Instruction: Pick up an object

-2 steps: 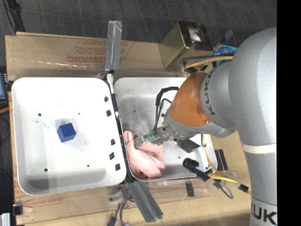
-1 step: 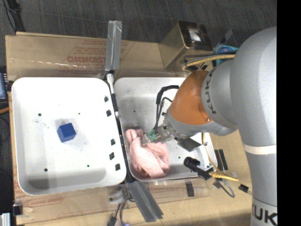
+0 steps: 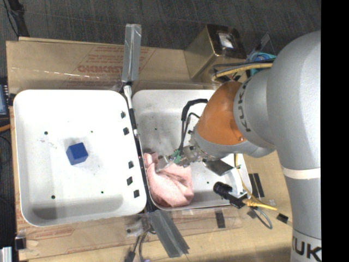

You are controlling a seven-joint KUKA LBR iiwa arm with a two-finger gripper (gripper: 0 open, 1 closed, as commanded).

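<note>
Two white bins sit side by side on the bench. Left bin (image 3: 32,146) holds a small blue cube (image 3: 77,153), roughly mid-floor, well apart from the arm. Right bin (image 3: 163,105) has a pink cloth (image 3: 170,184) bunched at its near-left corner, against the divider wall. Gripper (image 3: 175,158) is down at the cloth's far edge, touching it; can't tell whether the jaws are spread or pinching fabric, too small and blurred. Orange band (image 3: 218,121) is just right of it.
</note>
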